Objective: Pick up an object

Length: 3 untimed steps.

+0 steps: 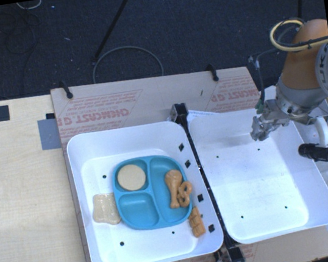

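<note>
the gripper [261, 128] hovers over the right bin [276, 214], far edge; finger opening cannot be determined, nothing visibly held. candidate objects sit in the left bin [87, 152]: blue tray [146, 213] carrying a cookie [130, 177] and pretzel [178, 188], presumably for sorting.

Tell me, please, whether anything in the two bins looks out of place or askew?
Mostly tidy. The blue divided tray sits in the left bin holding a round cracker and a pretzel-like piece, but two food pieces lie off it: a pale one at its left edge and a brown one at its lower right corner.
</note>
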{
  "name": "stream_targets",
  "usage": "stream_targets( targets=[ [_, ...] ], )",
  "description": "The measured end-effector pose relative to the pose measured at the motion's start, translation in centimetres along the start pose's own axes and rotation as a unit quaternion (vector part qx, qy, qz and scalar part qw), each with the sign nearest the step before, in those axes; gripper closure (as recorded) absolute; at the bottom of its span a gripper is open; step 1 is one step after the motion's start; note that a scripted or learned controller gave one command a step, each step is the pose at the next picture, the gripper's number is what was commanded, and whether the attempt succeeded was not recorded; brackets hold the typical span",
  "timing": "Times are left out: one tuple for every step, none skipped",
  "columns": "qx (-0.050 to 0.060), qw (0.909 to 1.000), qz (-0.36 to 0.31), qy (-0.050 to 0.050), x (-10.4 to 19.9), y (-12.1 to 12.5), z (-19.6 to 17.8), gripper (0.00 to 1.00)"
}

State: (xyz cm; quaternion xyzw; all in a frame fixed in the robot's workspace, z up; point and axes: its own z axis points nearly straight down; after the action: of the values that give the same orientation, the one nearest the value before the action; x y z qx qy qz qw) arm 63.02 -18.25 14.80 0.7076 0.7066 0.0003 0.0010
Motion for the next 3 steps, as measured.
stream_targets(
  targets=[
    [-0.001, 1.0000, -0.001, 0.000, -0.9, 0.4, -5.1, 1.00],
    [-0.001, 1.0000, -0.002, 0.000, -1.0, 0.5, -10.0, 1.00],
    [0.003, 1.0000, -0.002, 0.001, 3.9, 0.1, -8.6, 1.00]
  ],
)
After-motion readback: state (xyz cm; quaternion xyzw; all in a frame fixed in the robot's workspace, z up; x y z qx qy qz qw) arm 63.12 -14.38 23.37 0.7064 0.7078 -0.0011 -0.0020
